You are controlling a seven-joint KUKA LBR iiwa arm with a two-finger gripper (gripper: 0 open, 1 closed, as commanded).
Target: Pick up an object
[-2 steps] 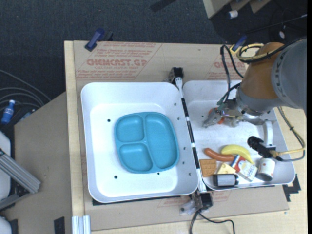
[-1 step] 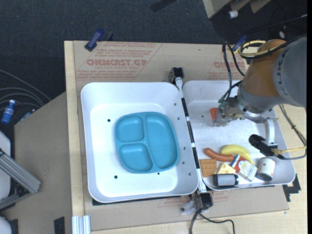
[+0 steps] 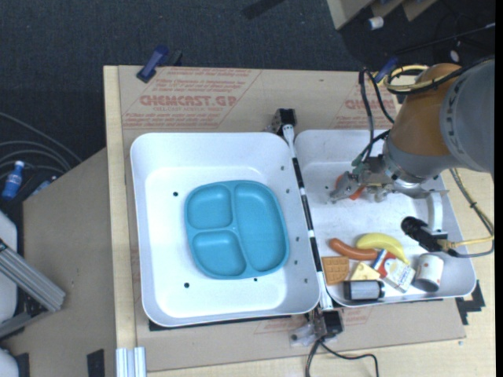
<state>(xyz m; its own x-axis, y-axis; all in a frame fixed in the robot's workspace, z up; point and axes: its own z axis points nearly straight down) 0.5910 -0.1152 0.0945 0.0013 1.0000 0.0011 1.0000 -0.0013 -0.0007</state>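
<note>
Above the right bin, the fingers, open or clenched impossible to tell, banana nearby.

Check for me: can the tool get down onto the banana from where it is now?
Probably yes. The banana lies exposed on top of the pile in the right bin, and the tool hangs over bare floor just beyond it.

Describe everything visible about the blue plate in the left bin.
The plate is a light blue, rounded-rectangle tray that looks like smooth plastic, moulded into three compartments: two smaller ones on its left, one above the other, and a long one down its right side. It lies flat and face up, turned slightly askew, about mid-floor of the left bin. Its compartments hold nothing. It rests only on the bin floor, apart from the walls.
</note>
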